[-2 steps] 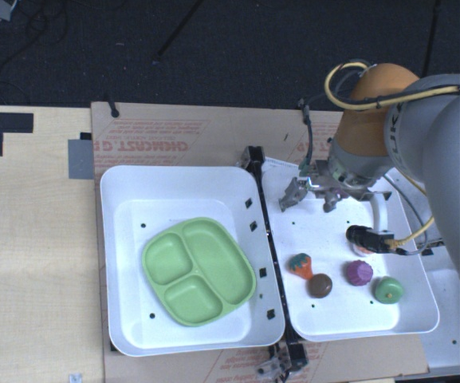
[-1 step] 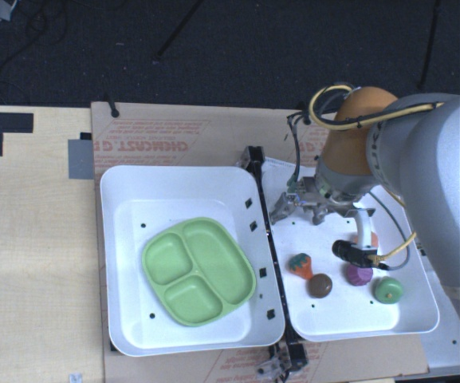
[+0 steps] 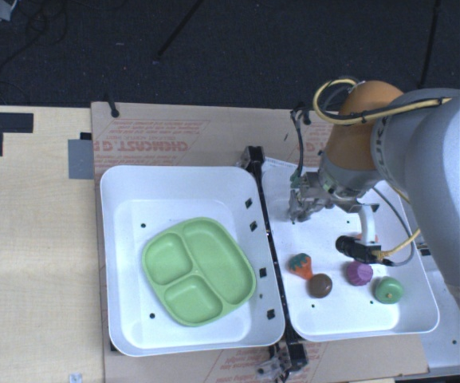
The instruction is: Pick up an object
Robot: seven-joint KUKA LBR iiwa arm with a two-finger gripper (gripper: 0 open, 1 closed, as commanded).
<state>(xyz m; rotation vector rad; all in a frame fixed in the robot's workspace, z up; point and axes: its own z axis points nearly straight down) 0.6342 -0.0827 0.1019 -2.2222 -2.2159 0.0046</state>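
Jaws (image 3: 300, 208) near right bin's (image 3: 421, 313) far-left edge.

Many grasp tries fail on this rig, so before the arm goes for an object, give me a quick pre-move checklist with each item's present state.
1. Objects within the right bin: ok; brown ball, purple piece, green piece, orange piece.
2. Gripper over that bin: ok.
3. Gripper above a target: not ok; it sits behind the objects.
4. Finger opening: cannot tell.
5. Green tray apart, in the left bin: ok.

Grey arm (image 3: 425, 146), orange band (image 3: 369, 102), yellow cable (image 3: 337, 94)
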